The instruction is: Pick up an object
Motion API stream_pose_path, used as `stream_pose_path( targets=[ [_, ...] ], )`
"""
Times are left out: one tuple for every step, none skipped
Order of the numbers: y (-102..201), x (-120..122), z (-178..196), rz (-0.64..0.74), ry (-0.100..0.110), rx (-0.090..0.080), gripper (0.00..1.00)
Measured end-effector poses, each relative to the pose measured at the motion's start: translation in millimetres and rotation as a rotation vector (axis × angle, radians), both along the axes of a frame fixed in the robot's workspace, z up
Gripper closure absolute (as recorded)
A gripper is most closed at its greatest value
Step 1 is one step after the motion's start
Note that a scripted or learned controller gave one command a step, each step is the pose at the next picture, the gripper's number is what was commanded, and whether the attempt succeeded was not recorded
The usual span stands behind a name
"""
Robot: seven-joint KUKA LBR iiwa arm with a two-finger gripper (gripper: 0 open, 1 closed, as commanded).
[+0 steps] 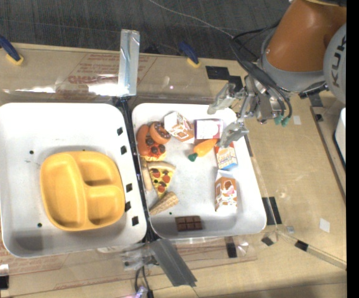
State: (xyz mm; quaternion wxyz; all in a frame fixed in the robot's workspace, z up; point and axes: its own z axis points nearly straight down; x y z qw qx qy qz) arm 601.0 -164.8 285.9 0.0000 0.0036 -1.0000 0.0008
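Note:
My gripper [228,118] hangs over the far right corner of the right bin [251,219], open, with nothing between its fingers. One finger [218,102] points at the bin's far rim, the other finger [233,133] reaches down toward the toys. Just left of the gripper lies a maroon and white box [207,129]. An orange carrot [204,147] sits below that box, and a blue and white carton [227,158] lies under the lower finger. A brown milk carton [227,194] stands nearer the front.
The right bin also holds a small white carton [178,126], a round orange pastry [151,139], a pizza slice [161,177], a cone [163,203] and a chocolate bar [189,223]. A yellow divided plate [83,188] lies in the left bin [18,129].

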Motion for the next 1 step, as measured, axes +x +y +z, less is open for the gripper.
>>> stream_pose_path(
  targets=[
    [-22.4, -1.9, -180.4, 0.083, 0.012, 0.006, 0.0]
  ],
)
